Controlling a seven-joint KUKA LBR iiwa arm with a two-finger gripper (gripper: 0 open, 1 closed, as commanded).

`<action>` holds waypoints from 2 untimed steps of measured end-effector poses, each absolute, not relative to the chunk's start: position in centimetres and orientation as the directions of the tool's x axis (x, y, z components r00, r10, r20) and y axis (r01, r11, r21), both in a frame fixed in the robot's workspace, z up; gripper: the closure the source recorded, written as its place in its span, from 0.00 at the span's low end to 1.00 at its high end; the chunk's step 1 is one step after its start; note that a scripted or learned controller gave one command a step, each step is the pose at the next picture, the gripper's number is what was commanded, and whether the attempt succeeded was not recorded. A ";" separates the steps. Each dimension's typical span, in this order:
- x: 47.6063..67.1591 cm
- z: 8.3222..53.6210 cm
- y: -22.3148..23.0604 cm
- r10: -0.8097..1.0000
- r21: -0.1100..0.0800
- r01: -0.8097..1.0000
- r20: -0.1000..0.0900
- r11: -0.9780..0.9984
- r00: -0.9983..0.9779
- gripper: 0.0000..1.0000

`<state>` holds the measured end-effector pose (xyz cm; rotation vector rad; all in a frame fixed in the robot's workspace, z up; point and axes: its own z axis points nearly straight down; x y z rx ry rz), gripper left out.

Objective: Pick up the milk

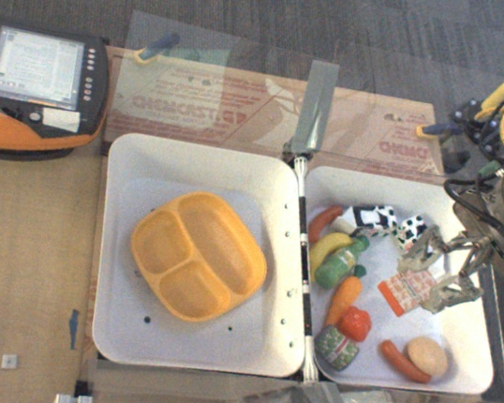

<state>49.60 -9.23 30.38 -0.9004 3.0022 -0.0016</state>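
Observation:
The milk (380, 218) is a small carton with black and white cow patches, lying at the back of the right bin (480, 351). Its patched end (410, 230) points to the right. My gripper (440, 273) hangs over the right half of that bin, just right of and in front of the milk's end. Its fingers (424, 253) stand apart, with nothing gripped between them. An orange and white packet (405, 292) lies on the bin floor right below the gripper.
Left of the milk lie a red sausage (323, 221), a banana (328, 249) and a green bottle (342, 263). Nearer the front are a carrot (342, 300), a red pepper (355, 323), a second sausage (400, 361) and a potato (427, 355). A yellow divided plate (198, 254) sits in the left bin (121, 222).

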 end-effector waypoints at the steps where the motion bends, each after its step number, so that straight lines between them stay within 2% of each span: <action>1: 48.9 30.2 -4.0 -0.683 -0.001 -0.683 -0.004 0.730 -0.730 1.00; 2: 49.1 31.3 -3.9 -0.679 -0.004 -0.679 -0.011 0.734 -0.734 1.00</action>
